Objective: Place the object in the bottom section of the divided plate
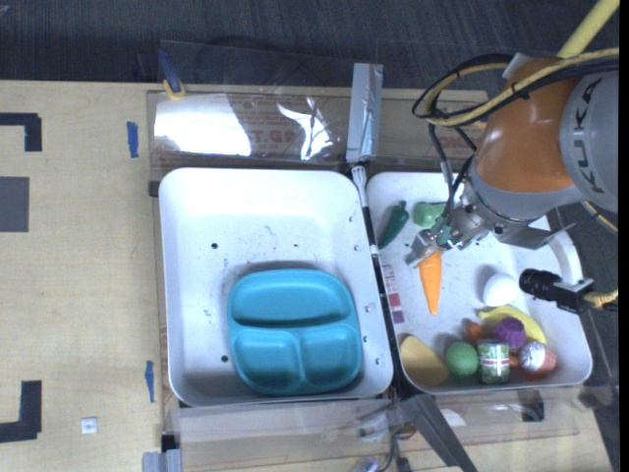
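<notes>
A blue divided plate lies in the near half of the left bin, with one wide section on its far side and two smaller ones on its near side; nothing lies in it. An orange carrot rests in the right bin, its tip pointing toward the near side. My gripper is low over the carrot's thick far end, touching or nearly touching it. The wrist hides how the gripper meets the carrot.
The right bin also holds a dark green vegetable, a light green piece, a white egg, a banana, purple grapes, a green ball, a yellow wedge and a small can. A ridge between the bins separates them.
</notes>
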Available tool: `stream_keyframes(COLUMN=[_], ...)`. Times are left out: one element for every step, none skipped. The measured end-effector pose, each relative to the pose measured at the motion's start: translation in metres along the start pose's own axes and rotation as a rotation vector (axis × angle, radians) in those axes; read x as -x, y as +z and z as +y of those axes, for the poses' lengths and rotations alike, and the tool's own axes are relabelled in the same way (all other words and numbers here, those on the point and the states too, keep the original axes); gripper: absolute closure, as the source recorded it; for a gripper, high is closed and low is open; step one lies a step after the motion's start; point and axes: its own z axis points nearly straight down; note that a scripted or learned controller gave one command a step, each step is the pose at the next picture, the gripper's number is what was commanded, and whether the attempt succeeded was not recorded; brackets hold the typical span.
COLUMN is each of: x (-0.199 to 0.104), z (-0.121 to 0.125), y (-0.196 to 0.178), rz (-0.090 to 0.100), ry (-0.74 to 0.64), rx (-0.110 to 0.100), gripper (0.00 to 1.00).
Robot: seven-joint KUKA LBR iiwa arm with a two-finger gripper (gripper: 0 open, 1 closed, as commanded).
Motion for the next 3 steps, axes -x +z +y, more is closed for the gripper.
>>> stream_keyframes(x=[0.062, -0.073, -0.010], z=[-0.006, 0.004, -0.006], y=[0.018, -0.007, 0.018], rz=[-0.002, 0.004, 0.002], ry=[-0.332, -0.296, -0.194], rx=[0.000, -0.001, -0.005], gripper=[1.00, 1.00, 1.00])
